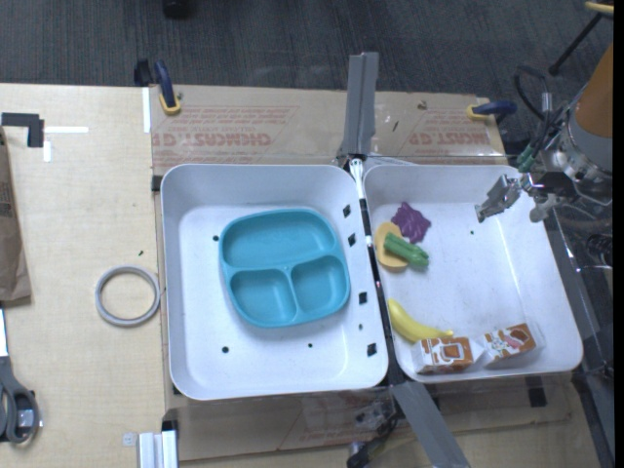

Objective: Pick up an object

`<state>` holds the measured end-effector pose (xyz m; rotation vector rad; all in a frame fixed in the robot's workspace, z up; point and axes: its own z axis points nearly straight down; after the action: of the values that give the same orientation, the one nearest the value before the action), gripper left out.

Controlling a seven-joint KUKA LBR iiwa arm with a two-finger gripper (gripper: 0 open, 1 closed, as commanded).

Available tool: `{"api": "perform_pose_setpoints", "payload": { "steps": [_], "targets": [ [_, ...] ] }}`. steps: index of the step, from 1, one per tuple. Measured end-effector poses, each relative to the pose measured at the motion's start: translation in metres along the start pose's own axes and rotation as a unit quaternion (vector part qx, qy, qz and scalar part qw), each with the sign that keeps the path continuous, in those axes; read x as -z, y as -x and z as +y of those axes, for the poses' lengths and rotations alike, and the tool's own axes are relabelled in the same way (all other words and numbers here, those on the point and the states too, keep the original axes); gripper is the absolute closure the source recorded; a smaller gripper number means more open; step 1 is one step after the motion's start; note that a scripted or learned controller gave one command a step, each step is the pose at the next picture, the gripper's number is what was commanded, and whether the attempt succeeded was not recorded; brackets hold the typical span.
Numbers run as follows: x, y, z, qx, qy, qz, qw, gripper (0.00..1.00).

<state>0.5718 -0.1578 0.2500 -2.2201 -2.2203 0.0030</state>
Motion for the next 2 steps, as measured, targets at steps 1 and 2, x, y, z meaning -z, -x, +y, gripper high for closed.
{"api": "perform_pose_setpoints", "payload": {
  "steps": [1, 2],
  "targets": [
    [-0.141, -0.046, 0.030, -0.024, 0.000, 0.000, 0.9997, 0.00],
    [-0.100, -0.032, 0.058, 0.131, 0.002, -0.001, 0.9913, 0.00]
  ]
}}
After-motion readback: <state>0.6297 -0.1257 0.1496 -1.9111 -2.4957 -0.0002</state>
